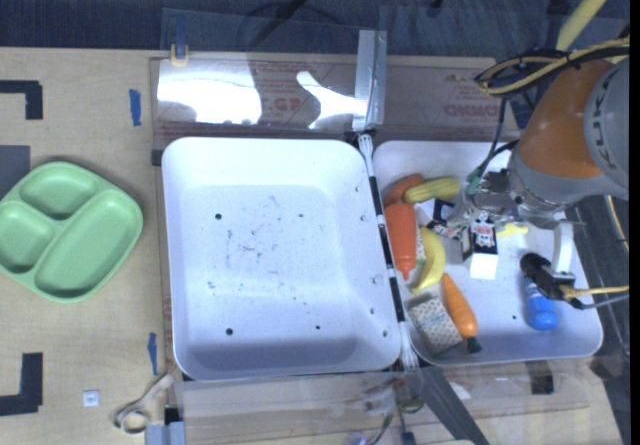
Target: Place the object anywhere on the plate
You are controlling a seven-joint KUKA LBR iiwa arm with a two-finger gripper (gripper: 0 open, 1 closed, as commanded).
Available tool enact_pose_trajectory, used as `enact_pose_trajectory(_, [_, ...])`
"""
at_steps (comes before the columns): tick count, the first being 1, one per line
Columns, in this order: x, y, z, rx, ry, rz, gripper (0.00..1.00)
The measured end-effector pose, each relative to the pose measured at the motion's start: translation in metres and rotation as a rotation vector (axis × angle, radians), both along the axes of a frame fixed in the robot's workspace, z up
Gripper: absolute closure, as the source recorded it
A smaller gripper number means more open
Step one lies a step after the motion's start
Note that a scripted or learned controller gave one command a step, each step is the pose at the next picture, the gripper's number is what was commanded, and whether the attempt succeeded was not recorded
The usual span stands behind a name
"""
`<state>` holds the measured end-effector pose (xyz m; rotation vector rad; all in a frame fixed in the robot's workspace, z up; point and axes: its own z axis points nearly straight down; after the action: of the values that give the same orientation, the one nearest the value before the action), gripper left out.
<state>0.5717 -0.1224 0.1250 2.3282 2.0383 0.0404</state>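
Observation:
A green plate with three compartments (66, 230) lies on the wooden bench at the far left, outside the bins. The right bin (580, 338) holds a long orange carrot (402, 235), a yellow banana (432, 189) above it, a second banana (433, 263), a small carrot (459, 306), a patterned sponge-like piece (432, 323) and a blue object (541, 314). My gripper (479, 233) is low in the right bin, just right of the bananas. Wrist parts hide what lies under it.
The left white bin (270, 253) stands between the plate and the right bin. A raised divider (385, 233) separates the two bins. A clear panel (260, 83) stands behind the left bin. Black tape marks (25, 98) lie on the bench.

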Motion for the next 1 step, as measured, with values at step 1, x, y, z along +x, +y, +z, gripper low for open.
enact_pose_trajectory(1, [0.0007, 0.0012, -0.0001, -0.010, -0.004, 0.159, 1.00])
